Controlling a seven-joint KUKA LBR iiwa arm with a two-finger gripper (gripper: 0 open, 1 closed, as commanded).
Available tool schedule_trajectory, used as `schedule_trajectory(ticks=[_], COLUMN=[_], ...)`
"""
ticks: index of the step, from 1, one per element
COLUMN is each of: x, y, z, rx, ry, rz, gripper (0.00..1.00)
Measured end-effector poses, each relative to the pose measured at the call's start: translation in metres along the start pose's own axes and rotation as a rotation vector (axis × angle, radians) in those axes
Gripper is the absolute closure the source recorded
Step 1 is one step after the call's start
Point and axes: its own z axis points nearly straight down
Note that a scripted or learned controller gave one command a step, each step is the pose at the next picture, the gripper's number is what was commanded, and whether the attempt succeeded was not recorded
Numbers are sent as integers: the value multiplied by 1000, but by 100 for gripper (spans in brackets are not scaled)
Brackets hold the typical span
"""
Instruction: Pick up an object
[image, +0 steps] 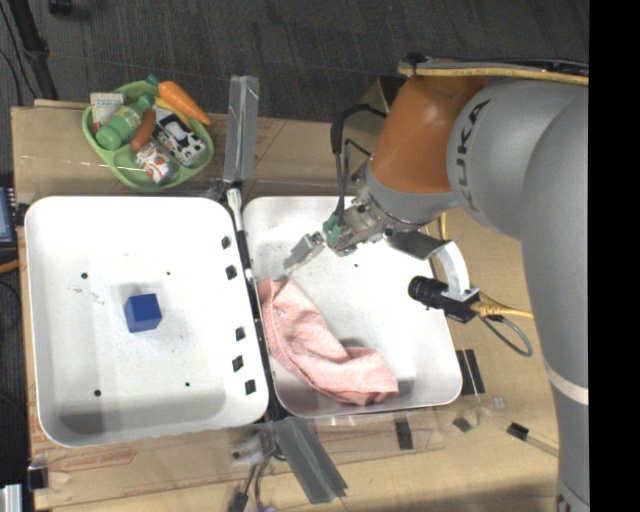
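Observation:
A crumpled pink cloth (322, 348) lies in the right bin (430, 345), along its left and front sides. A small blue cube (143, 311) sits in the left bin (60, 250), left of its middle. My gripper (303, 251) hangs over the right bin's back left part, pointing down and to the left. Its tip is just above the cloth's upper end, close to the divider between the bins. I see nothing in it.
A green bowl (110, 165) of toy food, with a carrot (182, 98), stands behind the left bin. The big grey and orange arm (470, 140) covers the back right. A black camera mount (437, 293) juts over the right bin's right side.

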Motion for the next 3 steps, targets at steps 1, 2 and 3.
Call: schedule_trajectory(ticks=[1, 2, 3], x=[-48, -48, -48], y=[-36, -36, -36], z=[93, 86, 86], rx=[6, 9, 9], ry=[3, 4, 4], rz=[109, 105, 105], gripper=[0, 100, 0])
